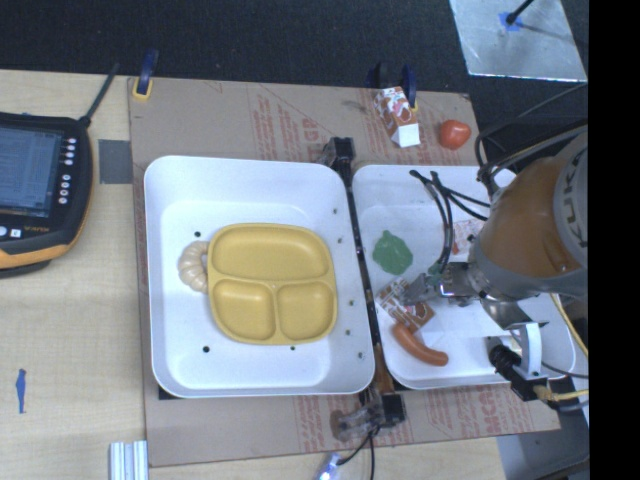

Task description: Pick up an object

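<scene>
I bring tool (pixel 408 300) low in right bin (pixel 420 183), over hot dog (pixel 420 346). Tool open or closed? Can't tell. Next: drop, squeeze, lift.

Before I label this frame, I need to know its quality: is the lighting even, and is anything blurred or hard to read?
In the camera view, light is soft and even; both white bins look bright, with little shadow. The yellow tray and green toy are sharp. The end effector near the sausage is small, cluttered and hard to read.
</scene>
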